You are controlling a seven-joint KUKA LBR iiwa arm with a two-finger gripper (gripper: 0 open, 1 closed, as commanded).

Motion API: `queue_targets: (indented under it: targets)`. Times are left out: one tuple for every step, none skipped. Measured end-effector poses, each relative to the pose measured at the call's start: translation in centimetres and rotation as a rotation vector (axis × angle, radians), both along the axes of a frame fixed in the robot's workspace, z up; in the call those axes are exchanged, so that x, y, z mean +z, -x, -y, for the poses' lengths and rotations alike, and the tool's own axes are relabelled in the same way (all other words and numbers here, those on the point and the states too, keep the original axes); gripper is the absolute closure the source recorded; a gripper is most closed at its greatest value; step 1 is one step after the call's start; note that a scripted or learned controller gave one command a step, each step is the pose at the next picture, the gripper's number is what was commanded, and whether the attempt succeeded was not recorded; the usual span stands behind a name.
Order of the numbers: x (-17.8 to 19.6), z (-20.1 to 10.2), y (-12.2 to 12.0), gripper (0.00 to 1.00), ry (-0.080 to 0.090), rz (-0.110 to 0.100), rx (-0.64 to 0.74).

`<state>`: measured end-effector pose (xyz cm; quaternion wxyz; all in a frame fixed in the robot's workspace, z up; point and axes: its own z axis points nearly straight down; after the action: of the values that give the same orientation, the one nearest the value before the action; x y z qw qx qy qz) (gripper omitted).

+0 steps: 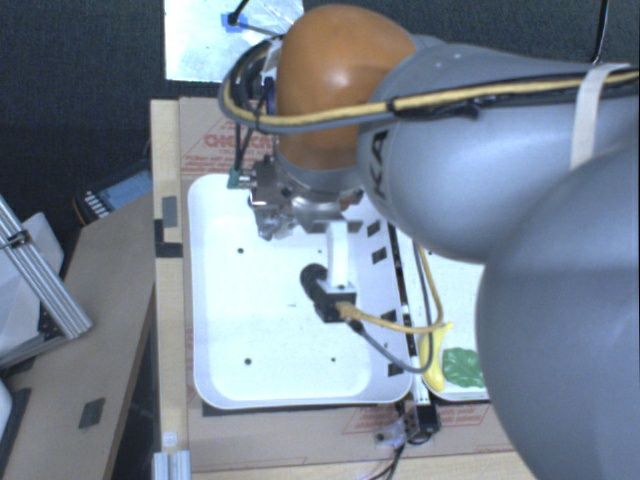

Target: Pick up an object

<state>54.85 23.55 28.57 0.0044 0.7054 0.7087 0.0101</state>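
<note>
Dark cloth (80, 68) was seen behind the bench (168, 318), on which two white bins were set side by side. The gripper (268, 218) was positioned over the far part of the left bin (230, 368); whether it was spread or pressed together could not be told. A green object (463, 366) was seen in the right bin (455, 278), well apart from the gripper.

White bin (240, 308) on cardboard (205, 153); alu rail (45, 278) at L, foil sheet (200, 28) behind.
</note>
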Motion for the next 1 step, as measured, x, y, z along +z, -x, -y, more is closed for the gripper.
queue_targets:
  targets:
    - [-15.12,0.4,-6.15,1.0,0.013,-0.03,-0.005]
